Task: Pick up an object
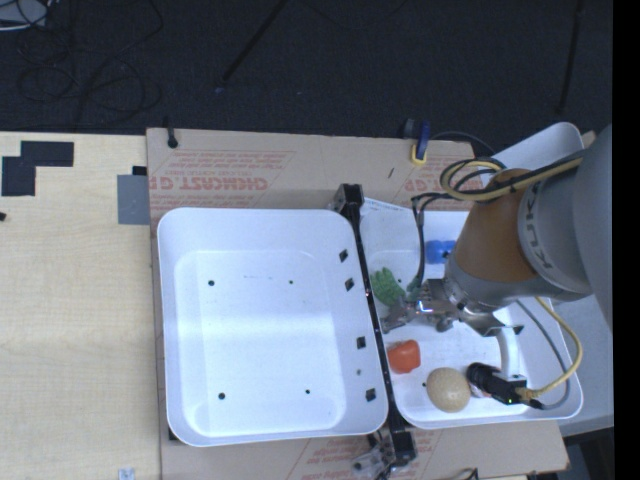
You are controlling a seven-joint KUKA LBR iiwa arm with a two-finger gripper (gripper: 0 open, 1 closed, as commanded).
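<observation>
I have the pincer (398,313) low in the right bin (560,408), by the divider, just beside a green thing (386,286); I cannot tell how its grip stands. To do this well I'd settle squarely over the green thing, clear of the wall. A red block (404,356), a tan ball (449,389) and a blue piece (438,252) lie near; the left bin (200,233) sits beside it.
</observation>
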